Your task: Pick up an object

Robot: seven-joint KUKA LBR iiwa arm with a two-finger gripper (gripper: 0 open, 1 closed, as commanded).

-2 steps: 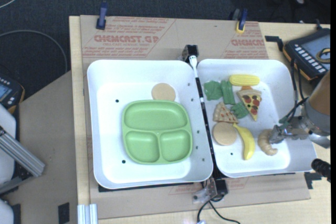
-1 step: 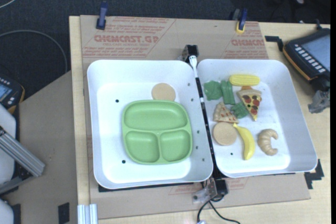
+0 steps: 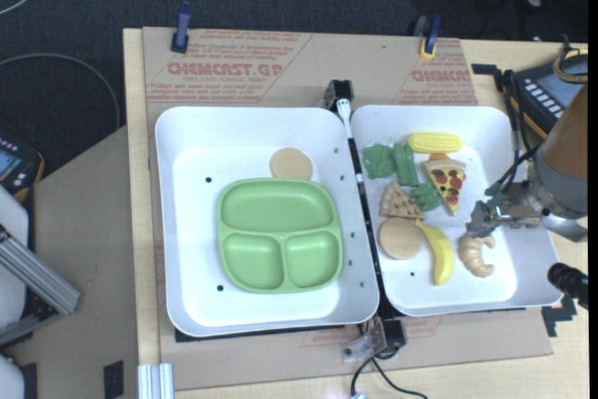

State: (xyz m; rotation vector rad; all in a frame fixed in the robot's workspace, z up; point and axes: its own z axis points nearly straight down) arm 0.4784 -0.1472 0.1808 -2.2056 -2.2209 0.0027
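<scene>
The right bin [image 3: 467, 296] holds toy food. A yellow corn cob [image 3: 434, 143] lies at the back, with a pizza slice [image 3: 448, 181] just in front of it. Green vegetable pieces [image 3: 391, 162] and a tan wedge [image 3: 400, 201] sit toward the bin's left. A round tan cookie [image 3: 402, 240], a banana [image 3: 437, 255] and a beige croissant [image 3: 478, 257] lie at the front. My gripper [image 3: 483, 221] reaches in from the right and hangs just above the croissant's upper end, right of the pizza slice. Nothing is visibly held in it.
The left bin [image 3: 182, 201] holds a green divided plate [image 3: 278, 234] and a second round tan cookie [image 3: 291, 165] behind it. A black divider strip [image 3: 355, 173] runs between the bins. Blue and yellow clamps [image 3: 180, 28] hold the board's back edge.
</scene>
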